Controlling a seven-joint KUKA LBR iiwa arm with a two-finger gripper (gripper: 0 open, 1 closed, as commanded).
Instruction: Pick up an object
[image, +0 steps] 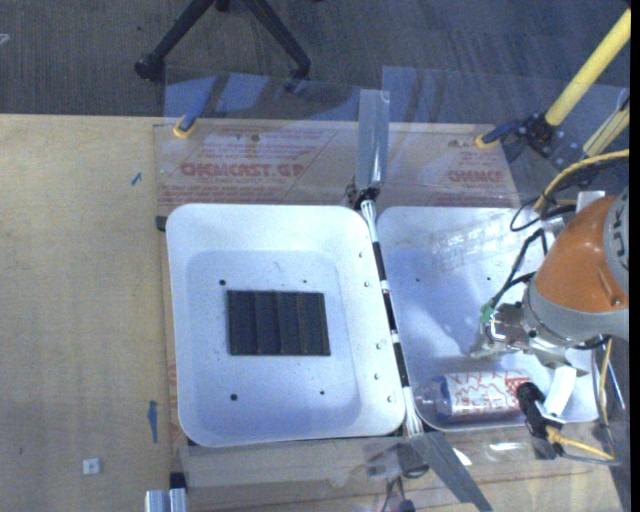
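A dark, ridged rectangular pad (278, 322) lies flat in the middle of the left bin (200, 400). In the right bin (420, 260) a clear bottle with a red-and-white label and a black cap (480, 394) lies on its side against the front wall. My gripper (497, 336) hangs over the right bin's right half, just above and behind the bottle, under the orange-banded wrist (585, 270). I see nothing held in it.
A faint clear, shiny wrapper-like thing (468, 240) lies near the back of the right bin. Clear guard panels stand behind the bins, with yellow clamps (185, 125) at the back corners. Cables hang by the arm at the right.
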